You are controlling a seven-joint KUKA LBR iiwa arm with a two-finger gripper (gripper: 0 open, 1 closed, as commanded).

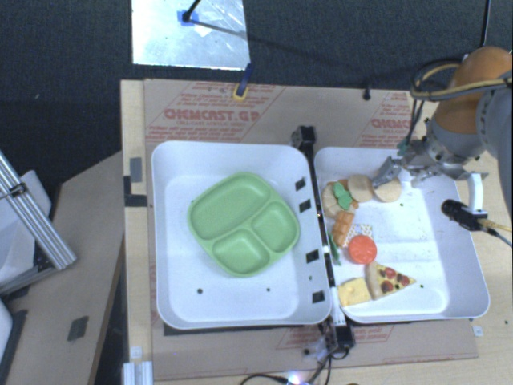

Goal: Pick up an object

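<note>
We see the gripper low over the far end of the right bin, arm entering from the right. Whether it is clenched or released we cannot tell. Just beside its tip lie two tan rounds, apparently touching it; nothing is visibly held. Nearer us along the bin's left side: a green piece, an orange stick, a red tomato, a pizza slice and a yellow wedge. The left bin holds a green divided plate.
</note>
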